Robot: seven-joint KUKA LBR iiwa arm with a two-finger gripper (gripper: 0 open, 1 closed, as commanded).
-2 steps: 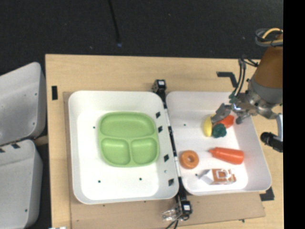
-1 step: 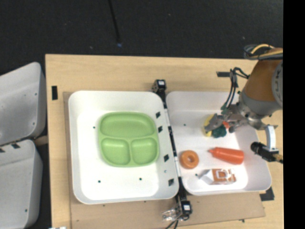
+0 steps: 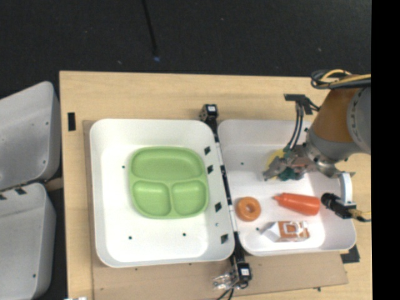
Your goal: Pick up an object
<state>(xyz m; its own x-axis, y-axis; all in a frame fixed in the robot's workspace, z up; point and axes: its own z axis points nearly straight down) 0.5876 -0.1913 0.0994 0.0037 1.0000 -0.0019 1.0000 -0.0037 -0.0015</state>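
Bench (image 3: 75,99): a pale wooden top, on which two shallow white bins are set side by side.
Left bin (image 3: 106,230): a green divided plate (image 3: 168,181) is laid near its middle, three compartments being seen in it.
Right bin (image 3: 250,136): four loose things are held in it, all in its nearer half or middle.
Ring (image 3: 249,208): an orange ring is laid flat by the bin's left wall.
Carrot (image 3: 298,202): an orange carrot-shaped toy is laid on its side, just right of the ring and apart from it.
Packet (image 3: 286,231): a small white packet with a red-brown print is laid flat at the near edge, below the carrot.
Green thing (image 3: 286,174): a small dark green object is seen directly at the fingertips; its kind cannot be told.
Arm (image 3: 334,120): grey with an orange band, brought in from the right and lowered over the right bin.
Gripper (image 3: 279,167): placed low in the bin, above the carrot, against the green thing; whether its fingers are apart or together cannot be told, and no grasp can be confirmed.
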